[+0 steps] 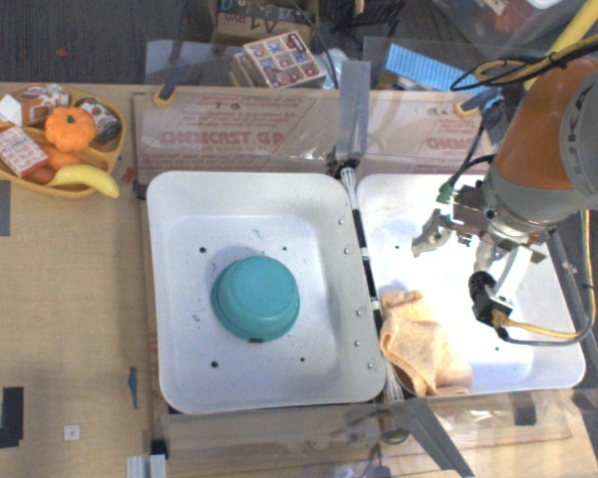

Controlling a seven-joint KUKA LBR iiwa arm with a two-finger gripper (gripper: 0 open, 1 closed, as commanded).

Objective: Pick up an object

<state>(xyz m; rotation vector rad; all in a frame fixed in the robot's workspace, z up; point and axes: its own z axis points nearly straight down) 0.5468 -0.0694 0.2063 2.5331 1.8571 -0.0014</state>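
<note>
While our claw hung open and empty, the crumpled orange cloth sat in the right bin.

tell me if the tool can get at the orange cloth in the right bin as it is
Probably yes. The tool hangs above the right bin, and the orange cloth lies uncovered in that bin's near left corner, though it crowds the wall there.
</note>
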